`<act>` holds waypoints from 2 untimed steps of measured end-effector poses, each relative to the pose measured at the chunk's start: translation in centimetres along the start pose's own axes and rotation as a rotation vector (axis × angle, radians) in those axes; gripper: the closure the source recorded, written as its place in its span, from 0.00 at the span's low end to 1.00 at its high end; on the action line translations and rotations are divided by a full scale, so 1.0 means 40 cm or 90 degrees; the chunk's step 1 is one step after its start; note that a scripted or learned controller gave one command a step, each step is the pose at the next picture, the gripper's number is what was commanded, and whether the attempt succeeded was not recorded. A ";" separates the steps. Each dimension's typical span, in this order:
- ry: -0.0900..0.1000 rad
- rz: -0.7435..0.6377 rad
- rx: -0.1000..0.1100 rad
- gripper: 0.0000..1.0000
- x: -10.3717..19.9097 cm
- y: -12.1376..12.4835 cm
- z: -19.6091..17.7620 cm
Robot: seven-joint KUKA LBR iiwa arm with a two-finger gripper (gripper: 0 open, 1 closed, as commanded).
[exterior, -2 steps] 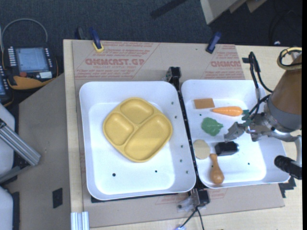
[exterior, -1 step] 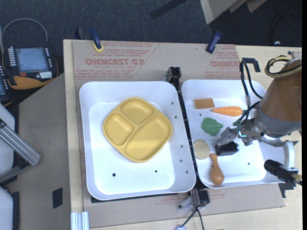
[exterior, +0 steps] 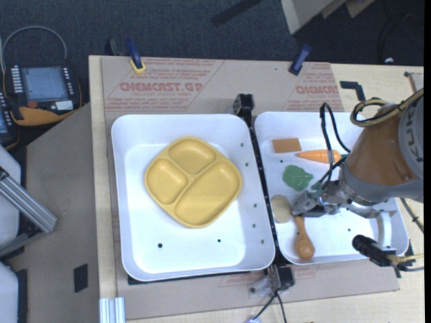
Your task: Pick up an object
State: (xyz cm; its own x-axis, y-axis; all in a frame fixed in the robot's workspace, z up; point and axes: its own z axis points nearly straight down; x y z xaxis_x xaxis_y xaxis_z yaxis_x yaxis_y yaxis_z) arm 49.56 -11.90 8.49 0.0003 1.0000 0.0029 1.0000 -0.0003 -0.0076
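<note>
The right bin point(exterior: 337, 251) holds an orange carrot point(exterior: 318, 156), a brown flat square piece point(exterior: 286, 145), a green leafy piece point(exterior: 297, 177), a pale round item point(exterior: 281, 208) and a brown wooden spoon-like object point(exterior: 302, 238). My gripper point(exterior: 304, 204) hangs low over the bin's left-middle part, just right of the pale round item and above the wooden object's handle. The orange-banded wrist point(exterior: 377, 157) covers the bin's right side. The left bin point(exterior: 135, 200) carries a yellow divided plate point(exterior: 193, 181).
A black divider with clamps point(exterior: 244, 103) runs between the bins. A cable point(exterior: 328, 133) loops off the arm over the right bin. A blue clamp point(exterior: 300, 59) and a yellow-blue clamp point(exterior: 135, 58) sit on the board's far edge. A pendant point(exterior: 42, 89) lies far left.
</note>
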 end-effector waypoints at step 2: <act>-0.002 0.001 -0.005 1.00 0.001 0.000 -0.026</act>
State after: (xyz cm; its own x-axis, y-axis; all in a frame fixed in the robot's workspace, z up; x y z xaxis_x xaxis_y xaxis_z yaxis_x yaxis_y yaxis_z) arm 49.59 -11.87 9.53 0.0013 1.0000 0.0005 1.0000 -0.0013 0.0004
